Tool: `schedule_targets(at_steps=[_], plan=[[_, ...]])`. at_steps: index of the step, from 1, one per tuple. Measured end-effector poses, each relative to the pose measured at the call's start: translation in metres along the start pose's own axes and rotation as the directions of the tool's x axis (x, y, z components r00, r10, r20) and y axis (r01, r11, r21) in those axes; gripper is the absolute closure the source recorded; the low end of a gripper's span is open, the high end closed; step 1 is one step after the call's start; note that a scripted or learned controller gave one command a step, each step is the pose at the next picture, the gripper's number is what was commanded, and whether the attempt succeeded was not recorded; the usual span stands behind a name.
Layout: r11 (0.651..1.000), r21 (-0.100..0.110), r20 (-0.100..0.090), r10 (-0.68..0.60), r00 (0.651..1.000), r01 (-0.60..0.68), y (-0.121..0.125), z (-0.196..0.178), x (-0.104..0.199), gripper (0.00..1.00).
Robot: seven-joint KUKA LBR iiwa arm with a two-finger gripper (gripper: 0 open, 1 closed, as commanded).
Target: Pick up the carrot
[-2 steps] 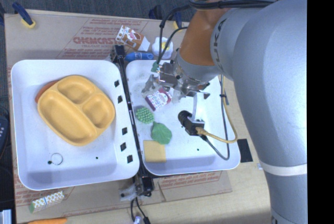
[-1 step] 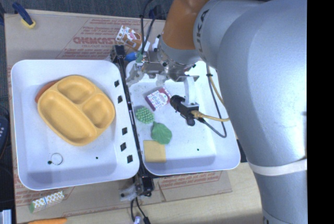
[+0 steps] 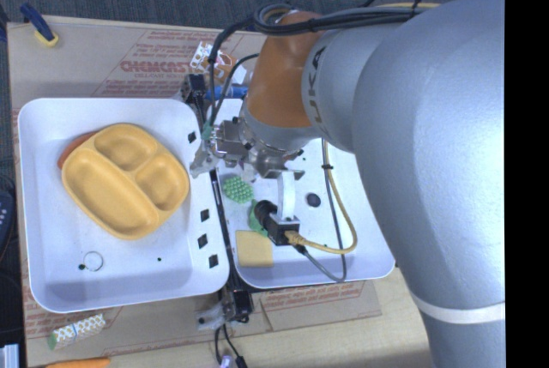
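Seemingly the only carrot-like thing in the camera view is an orange sliver (image 3: 68, 152) showing at the upper-left edge of the yellow 3-compartment plastic plate (image 3: 125, 179). I judge this to be the carrot, lying in the left shallow white bin (image 3: 27, 212) and mostly covered by the plate. So little of it shows that its long axis cannot be told.

The end effector (image 3: 230, 153) hangs over the divide between the 2 bins, at the right bin's upper-left corner. The carrot therefore lies well apart from it to the view's left, with the whole plate in between. Nothing is seen in its grasp, and whether it is open or closed I cannot tell, since the wrist hides it.

The right shallow white bin (image 3: 367, 265) holds a round green dotted piece (image 3: 238, 188) just below the end effector and a pale yellow block (image 3: 255, 250) near the front edge. None of the plate's 3 compartments holds anything.

Reaching the carrot likely means crossing the plate, which may block a clean grasp.
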State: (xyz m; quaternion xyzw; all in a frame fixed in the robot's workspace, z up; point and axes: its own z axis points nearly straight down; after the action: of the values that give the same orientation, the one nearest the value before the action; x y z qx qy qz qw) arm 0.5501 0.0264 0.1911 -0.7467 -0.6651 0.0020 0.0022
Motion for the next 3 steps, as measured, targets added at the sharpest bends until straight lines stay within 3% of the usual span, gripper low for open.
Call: schedule_targets(at_steps=[1, 2, 3], plan=[[0.98, 0.0, 0.001, -0.2, 0.98, 0.2, -0.002, 0.0, 0.034, 0.0], [0.813, -0.004, 0.004, -0.583, 0.813, 0.583, 0.016, -0.001, 0.037, 0.0], [0.8, -0.001, 0.002, -0.6, 0.8, 0.6, 0.015, 0.0, 0.015, 0.0]])
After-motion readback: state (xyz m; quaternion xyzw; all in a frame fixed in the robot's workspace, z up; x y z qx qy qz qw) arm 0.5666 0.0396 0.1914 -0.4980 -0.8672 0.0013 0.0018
